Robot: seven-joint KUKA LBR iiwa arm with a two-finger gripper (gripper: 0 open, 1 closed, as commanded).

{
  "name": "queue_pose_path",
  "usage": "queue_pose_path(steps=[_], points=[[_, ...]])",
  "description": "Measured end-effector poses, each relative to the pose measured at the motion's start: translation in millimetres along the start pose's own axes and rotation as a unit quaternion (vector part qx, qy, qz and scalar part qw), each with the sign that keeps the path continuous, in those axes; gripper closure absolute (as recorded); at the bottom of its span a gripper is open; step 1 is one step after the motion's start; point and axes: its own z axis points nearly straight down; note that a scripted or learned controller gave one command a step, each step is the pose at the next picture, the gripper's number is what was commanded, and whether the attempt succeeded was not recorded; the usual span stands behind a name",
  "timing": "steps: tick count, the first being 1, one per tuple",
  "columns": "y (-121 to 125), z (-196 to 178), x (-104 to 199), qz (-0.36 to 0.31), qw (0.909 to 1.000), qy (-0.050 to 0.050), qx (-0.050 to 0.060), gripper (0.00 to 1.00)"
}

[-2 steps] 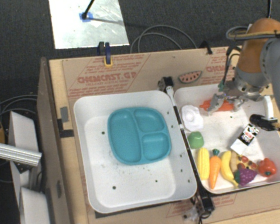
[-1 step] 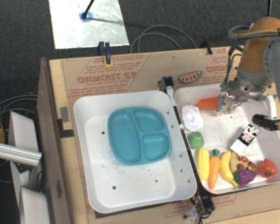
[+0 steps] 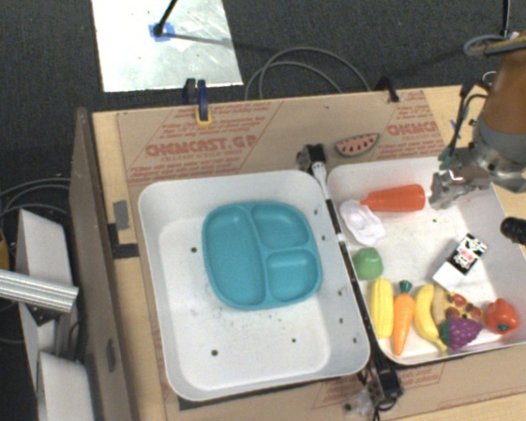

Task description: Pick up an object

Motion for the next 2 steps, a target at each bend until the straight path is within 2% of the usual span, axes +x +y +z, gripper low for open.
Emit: queue_pose_path(steps=[1, 2], points=[[1, 4, 1, -0.001, 1.0000, 0.000, 0.002, 0.00], [-51, 67, -21, -0.003, 1.0000, 0.000, 0.000, 0.00]])
